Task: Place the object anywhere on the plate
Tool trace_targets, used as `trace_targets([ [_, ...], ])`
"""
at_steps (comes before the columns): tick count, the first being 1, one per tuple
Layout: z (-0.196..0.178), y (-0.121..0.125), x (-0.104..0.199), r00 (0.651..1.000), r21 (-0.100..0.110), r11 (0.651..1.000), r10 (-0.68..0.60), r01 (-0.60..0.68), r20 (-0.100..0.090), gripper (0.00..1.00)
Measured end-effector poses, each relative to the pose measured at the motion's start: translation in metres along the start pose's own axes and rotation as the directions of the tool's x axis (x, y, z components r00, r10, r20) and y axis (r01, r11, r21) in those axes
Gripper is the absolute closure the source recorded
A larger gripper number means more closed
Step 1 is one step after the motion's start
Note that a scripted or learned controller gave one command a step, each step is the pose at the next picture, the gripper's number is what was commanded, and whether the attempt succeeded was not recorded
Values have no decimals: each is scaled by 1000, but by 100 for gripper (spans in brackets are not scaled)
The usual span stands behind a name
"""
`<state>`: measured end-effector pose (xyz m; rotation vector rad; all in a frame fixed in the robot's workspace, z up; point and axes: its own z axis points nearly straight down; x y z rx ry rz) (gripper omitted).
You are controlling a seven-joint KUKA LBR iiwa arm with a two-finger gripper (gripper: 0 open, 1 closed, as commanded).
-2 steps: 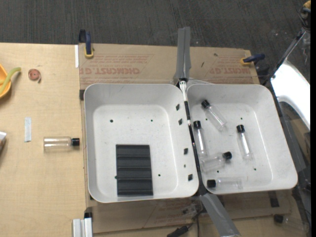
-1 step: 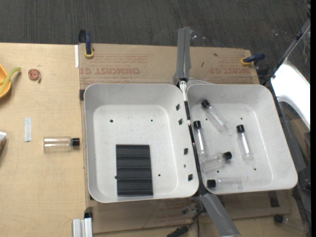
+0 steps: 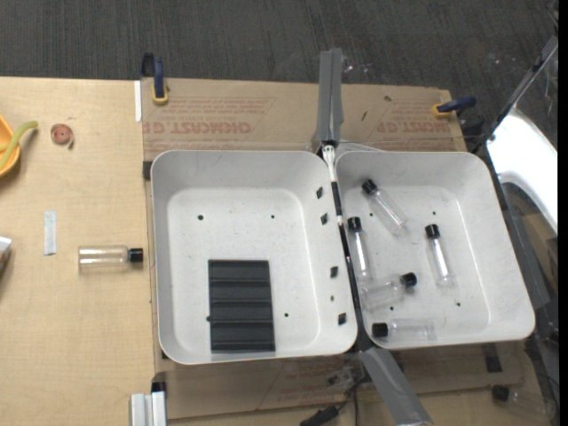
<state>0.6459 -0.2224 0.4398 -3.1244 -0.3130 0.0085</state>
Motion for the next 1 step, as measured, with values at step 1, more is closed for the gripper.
trace_targets([
  [1,0,-13,-65,1000,0,1000,1,-1,0,0],
])
